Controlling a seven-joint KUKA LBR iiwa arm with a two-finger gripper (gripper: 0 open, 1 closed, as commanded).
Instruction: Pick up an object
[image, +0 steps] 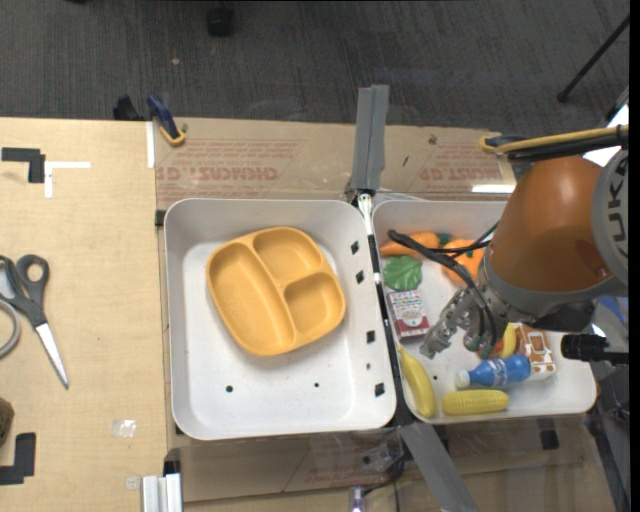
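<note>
Camera view shows the gripper (455, 330) low inside the right bin (560, 400), with toy food all around it. I cannot tell if it is open or shut, or if it holds anything.

Closest to the bench's front edge, just below the gripper, lie a yellow corn cob (475, 402), a yellow banana (417, 383) and a blue bottle (497, 373). They look light, hard and smooth, so they may slip. The corn cob lies free; a good hold is across its middle.

Just beside the gripper is a small red box (409, 312), and past that a green toy (402, 272) and an orange toy (428, 240).

Well apart sits the left bin (190, 400) with 1 yellow plate (277, 290) with 3 parts. Far off on the wooden bench (80, 250) lie scissors (38, 310).
</note>
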